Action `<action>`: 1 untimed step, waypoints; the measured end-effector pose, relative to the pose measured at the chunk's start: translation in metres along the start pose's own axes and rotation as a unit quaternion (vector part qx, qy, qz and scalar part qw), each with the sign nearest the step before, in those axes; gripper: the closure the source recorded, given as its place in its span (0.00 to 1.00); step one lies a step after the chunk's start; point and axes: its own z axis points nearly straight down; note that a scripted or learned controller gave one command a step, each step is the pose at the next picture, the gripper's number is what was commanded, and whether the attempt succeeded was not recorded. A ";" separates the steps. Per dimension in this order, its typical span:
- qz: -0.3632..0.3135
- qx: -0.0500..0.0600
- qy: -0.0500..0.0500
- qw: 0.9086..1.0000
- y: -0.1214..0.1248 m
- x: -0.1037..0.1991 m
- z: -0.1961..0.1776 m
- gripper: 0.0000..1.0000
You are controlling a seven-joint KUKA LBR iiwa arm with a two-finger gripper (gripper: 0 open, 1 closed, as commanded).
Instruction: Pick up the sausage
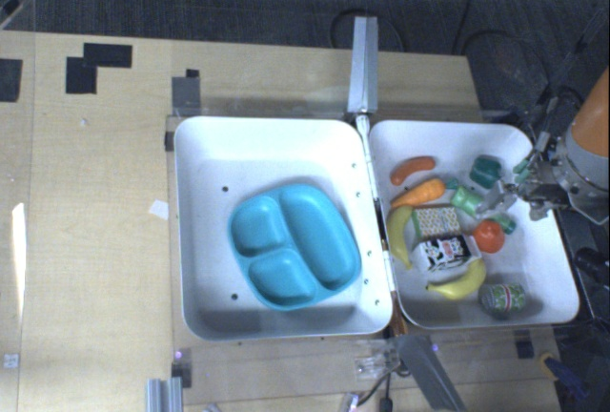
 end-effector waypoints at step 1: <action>-0.044 0.000 0.000 0.999 0.063 0.005 0.058 0.00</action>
